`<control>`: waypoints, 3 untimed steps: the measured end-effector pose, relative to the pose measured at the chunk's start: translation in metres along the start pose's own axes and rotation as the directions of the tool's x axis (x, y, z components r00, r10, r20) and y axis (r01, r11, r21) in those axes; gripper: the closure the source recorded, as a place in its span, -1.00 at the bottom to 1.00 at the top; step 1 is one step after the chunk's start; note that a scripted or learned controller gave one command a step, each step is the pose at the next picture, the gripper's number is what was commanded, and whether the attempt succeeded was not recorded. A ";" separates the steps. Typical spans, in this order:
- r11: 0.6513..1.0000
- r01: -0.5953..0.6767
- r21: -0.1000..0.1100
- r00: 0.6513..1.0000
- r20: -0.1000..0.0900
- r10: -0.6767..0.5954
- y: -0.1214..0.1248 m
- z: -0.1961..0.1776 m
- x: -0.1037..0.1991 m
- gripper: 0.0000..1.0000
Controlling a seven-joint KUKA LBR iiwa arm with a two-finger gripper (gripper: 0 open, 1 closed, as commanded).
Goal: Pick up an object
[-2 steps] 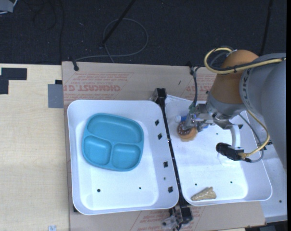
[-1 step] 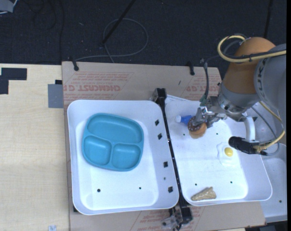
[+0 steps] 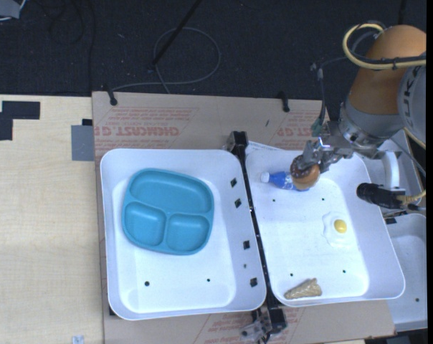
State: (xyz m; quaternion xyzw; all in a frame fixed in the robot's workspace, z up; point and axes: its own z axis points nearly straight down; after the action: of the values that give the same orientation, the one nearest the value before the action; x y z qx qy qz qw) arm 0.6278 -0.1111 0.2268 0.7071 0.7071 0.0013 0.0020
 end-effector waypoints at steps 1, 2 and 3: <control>1.000 0.000 0.004 1.000 -0.001 0.000 0.000 -0.030 -0.002 1.00; 1.000 0.003 0.010 1.000 -0.003 -0.002 -0.018 -0.019 0.040 1.00; 1.000 0.003 0.011 1.000 -0.003 -0.003 -0.034 -0.004 0.091 1.00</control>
State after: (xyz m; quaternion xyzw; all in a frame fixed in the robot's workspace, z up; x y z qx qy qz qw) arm 0.5933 -0.0206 0.2309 0.7059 0.7083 -0.0016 -0.0029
